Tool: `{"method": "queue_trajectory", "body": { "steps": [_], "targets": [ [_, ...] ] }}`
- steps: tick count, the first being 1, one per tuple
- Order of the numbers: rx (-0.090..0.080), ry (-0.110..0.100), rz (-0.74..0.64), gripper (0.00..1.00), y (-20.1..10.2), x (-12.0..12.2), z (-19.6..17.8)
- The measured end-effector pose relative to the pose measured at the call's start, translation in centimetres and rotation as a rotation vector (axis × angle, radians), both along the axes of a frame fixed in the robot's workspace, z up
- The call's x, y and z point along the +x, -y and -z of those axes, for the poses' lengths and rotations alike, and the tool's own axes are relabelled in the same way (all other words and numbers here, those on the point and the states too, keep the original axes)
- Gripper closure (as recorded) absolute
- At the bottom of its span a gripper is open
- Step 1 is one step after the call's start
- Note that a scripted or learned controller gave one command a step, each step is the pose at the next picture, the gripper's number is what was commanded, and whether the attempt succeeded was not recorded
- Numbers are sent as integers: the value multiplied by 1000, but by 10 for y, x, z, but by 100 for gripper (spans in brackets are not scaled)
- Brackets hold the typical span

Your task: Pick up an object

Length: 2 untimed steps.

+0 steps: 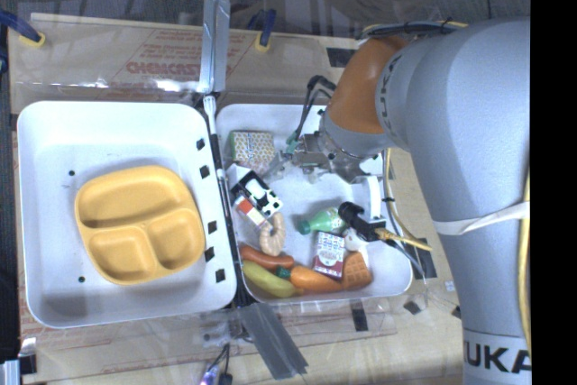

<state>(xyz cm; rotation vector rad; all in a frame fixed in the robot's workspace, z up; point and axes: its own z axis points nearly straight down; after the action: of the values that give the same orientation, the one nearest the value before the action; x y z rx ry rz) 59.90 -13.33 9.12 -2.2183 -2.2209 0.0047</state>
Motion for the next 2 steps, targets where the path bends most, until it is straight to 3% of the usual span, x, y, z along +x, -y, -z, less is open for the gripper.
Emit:
{"method": "queue_trajectory", "body": {
  "steps": [1, 2],
  "targets": [
    [2, 1, 5, 0, 20, -123, 0],
    [-20, 17, -143, 0, -26, -41, -10]
  ]
}}
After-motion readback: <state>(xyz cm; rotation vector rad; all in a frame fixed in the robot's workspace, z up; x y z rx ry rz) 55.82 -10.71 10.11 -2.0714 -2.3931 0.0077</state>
